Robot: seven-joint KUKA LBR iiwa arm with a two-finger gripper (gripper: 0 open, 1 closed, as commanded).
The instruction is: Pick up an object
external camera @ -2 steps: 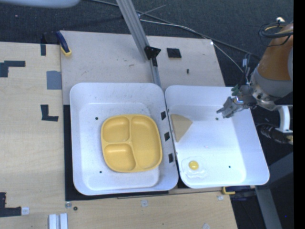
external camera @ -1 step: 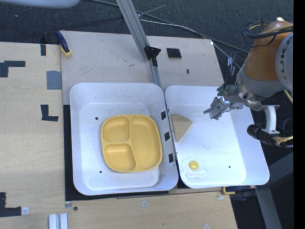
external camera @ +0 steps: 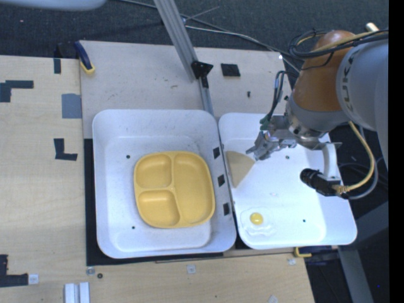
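Observation:
A tan wedge-shaped piece (external camera: 239,166) lies at the left side of the right bin (external camera: 315,232). A toy fried egg (external camera: 257,221), white with a yellow yolk, rests near that bin's front edge. A yellow divided plate (external camera: 173,189) sits in the left bin (external camera: 113,169). My gripper (external camera: 265,145) hangs over the right bin, just right of and above the tan wedge, its fingers pointing down and left. Nothing shows between them.
A metal pole (external camera: 183,43) slants down to the gap between the bins. Black cables and a connector (external camera: 319,180) hang off the arm over the right bin's right side. A blue and yellow clamp (external camera: 84,58) sits at the bench's back left.

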